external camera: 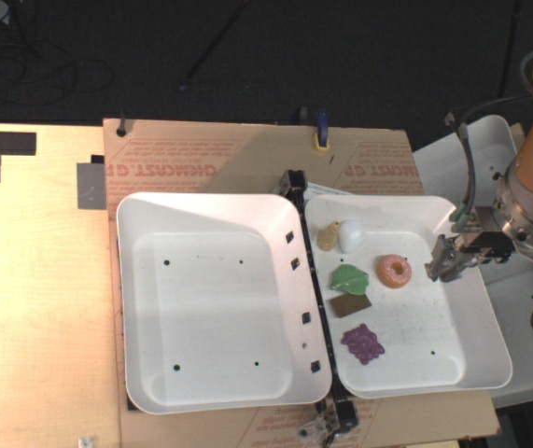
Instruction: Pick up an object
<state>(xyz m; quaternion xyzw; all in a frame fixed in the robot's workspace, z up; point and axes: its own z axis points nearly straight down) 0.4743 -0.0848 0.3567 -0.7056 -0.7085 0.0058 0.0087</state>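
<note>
Two shallow white bins sit side by side on a sheet of brown cardboard (247,161) in the middle of the frame. The left bin (145,250) shows its bare white floor with a few small dark dots near the corners. The right bin (471,362) carries all the loose things, gathered in its left half.

Near the upper left of the right bin a white egg-shaped object (351,237) lies touching a small tan piece (328,237) on its left. Below them, toward the bin's middle, a green leaf-shaped item (349,279) rests with its lower edge against a brown flat block (349,304). Just to the right of the green item, a pink-orange donut (395,272) lies flat, its hole facing up. Lower down, toward the bottom centre of the bin, sits a purple bunch of grapes (364,343), apart from the others.

The gripper (441,267) comes in from the right edge of the frame and hangs over the right-hand part of the right bin, just right of the donut and apart from it. Its dark fingers point down and to the left; how wide they stand cannot be told from this angle, and nothing is seen between them.

A blue clamp (321,130) stands at the cardboard's upper edge.
</note>
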